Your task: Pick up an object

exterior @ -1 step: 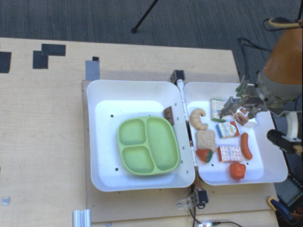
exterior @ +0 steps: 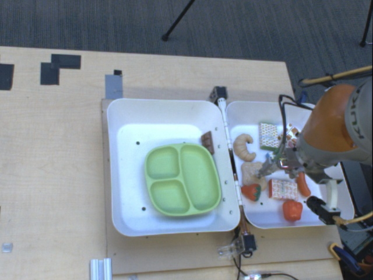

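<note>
Where grey carpet [exterior: 116, 10] ends, a tan bench [exterior: 52, 168] bears two white bins [exterior: 116, 156].

The right bin [exterior: 256, 217] holds a loose cluster of small things: a pale curved croissant-like piece [exterior: 245, 146] near its left wall, a beige lump [exterior: 252, 171] just below it, a red piece with a green tip [exterior: 250, 192], a red-and-white patterned packet [exterior: 283, 188], a green-and-white packet [exterior: 268, 135], an orange-red lump [exterior: 292, 210] and a slim orange piece [exterior: 303, 185].

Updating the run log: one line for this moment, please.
arm: over right bin | gripper: above beige item | grasp: none seen | green tray: left bin
</note>
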You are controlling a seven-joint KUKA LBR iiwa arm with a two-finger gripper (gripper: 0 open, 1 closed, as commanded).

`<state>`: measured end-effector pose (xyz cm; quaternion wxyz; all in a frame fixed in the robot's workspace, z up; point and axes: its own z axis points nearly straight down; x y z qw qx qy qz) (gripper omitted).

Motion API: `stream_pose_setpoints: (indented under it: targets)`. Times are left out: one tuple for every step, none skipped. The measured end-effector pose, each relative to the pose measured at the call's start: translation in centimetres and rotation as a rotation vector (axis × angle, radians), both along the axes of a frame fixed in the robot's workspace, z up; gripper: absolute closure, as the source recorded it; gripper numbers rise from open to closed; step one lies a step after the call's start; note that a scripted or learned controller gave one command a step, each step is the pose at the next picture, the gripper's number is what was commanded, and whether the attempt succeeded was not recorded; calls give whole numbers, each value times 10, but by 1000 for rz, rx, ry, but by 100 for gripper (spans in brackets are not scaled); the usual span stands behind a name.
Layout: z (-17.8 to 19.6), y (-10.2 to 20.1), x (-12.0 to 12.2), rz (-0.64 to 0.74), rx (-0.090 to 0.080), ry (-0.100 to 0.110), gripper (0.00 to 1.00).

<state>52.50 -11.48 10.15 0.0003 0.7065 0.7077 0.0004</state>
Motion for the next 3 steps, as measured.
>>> stream_pose_setpoints:
  targets:
    - [11, 1, 1, 2, 1, -3, 100]
    - [11, 1, 1, 2, 1, -3, 0]
    - [-13, 15, -33, -1, -2, -15, 0]
